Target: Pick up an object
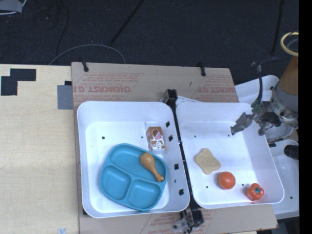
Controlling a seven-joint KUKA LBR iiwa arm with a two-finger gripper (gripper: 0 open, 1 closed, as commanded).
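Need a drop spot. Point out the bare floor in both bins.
Right bin: open floor along the far half, between the gripper and the divider. Its near side is crowded by bread, tomato and pepper. Left bin: bare far-left corner, beyond the plate and left of the packet.

The scene is lit evenly and fairly brightly from above, and the white bins (97, 130) are rendered close to overexposed. Only short, soft shadows are cast, seen just beneath the tomato (226, 180) and the bread slice (207, 161). A mild sheen is noticed on the blue tray (119, 182). The dark floor toward 12 o'clock is left dim. Focus is moderate throughout; fine print is blurred, and slight softness is found at the edges.
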